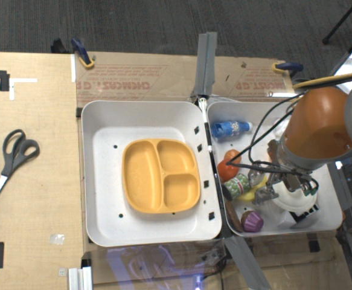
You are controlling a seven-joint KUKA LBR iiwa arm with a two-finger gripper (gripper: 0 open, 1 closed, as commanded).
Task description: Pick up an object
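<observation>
The right bin holds a blue bottle lying near its far left corner, a red-orange round piece, a green and yellow item and a purple piece near the front wall. My gripper hangs low over the middle of this bin, under the orange wrist band. It is just right of the green and yellow item and above a white object. The arm hides most of the bin's right half.
The left bin carries a yellow divided plate in its middle. Scissors lie on the wooden bench at far left. Clamps hold cardboard behind the bins. Black cables loop left of the wrist.
</observation>
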